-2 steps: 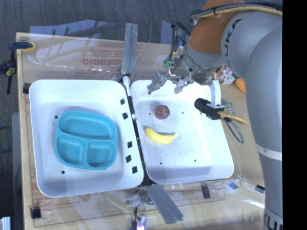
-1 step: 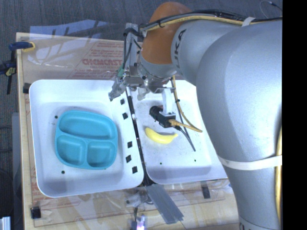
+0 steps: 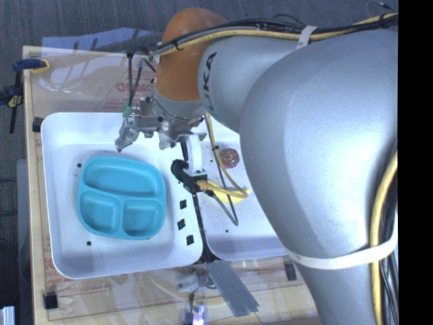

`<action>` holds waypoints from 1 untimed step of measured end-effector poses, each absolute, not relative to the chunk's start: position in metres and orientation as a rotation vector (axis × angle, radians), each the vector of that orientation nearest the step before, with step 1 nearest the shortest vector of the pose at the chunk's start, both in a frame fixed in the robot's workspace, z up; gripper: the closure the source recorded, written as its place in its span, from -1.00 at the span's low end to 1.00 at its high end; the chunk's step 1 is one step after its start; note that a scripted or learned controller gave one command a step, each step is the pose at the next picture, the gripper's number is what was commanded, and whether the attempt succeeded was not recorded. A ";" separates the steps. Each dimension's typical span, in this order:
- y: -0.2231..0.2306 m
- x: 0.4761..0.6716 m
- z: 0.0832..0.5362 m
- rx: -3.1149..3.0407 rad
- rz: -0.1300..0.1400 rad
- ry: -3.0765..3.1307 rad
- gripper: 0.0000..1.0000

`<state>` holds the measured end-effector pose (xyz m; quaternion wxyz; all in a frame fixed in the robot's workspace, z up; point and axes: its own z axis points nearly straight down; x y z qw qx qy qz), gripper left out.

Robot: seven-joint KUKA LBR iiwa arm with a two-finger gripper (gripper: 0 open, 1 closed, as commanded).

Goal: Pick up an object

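Hanging over the far part of the left bin, the gripper points down with its two fingers spread apart and nothing between them, only white bin floor showing in the gap. Just near of it lies a blue plate, flat on the floor of the left bin and filling much of its middle (one long compartment on the far side, two smaller ones on the near side). The left fingertip is close to the plate's far rim, though whether it touches cannot be told from this slant. The grey arm comes in from the right and covers most of the right bin. In the part of that bin that shows, a small round brown object sits toward the far side, next to the arm and well apart from the plate. Three small black squares run in a line down the right side of the left bin, beside the wall where the two bins meet.
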<state>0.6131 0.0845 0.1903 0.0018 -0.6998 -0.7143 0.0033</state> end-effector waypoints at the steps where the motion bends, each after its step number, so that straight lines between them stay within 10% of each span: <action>1: 0.101 0.573 0.189 -2.257 0.009 -2.180 -1.00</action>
